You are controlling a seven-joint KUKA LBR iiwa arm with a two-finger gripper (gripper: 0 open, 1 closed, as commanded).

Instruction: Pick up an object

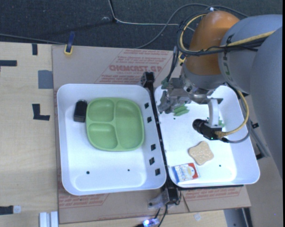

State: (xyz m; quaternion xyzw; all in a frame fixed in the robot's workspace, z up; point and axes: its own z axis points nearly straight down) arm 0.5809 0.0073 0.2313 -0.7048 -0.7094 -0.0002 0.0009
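Aim matters: the claw (172, 102) hangs just right of frame centre, by a small green piece (182, 111) in the upper-left corner of the right bin (180, 138). Spread or closed, I cannot tell. Centre over the piece, clear of the bin wall.

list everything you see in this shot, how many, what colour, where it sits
left bin: 1, white, on the view's left
right bin: 1, white, right beside it
divided plate: 1, green, middle of left bin
small block: 1, black, left bin, by the plate's left edge
small piece: 1, green, right bin, far left part, just by the gripper
bread slice: 1, tan, right bin, middle
packet: 1, white with blue and red, right bin, near edge
cardboard sheet: 1, brown, under both bins
clamp: 1, yellow, cardboard's far left corner
arm: 1, grey with orange band, reaching in from the right
gripper: 1, grey, over right bin's far left part
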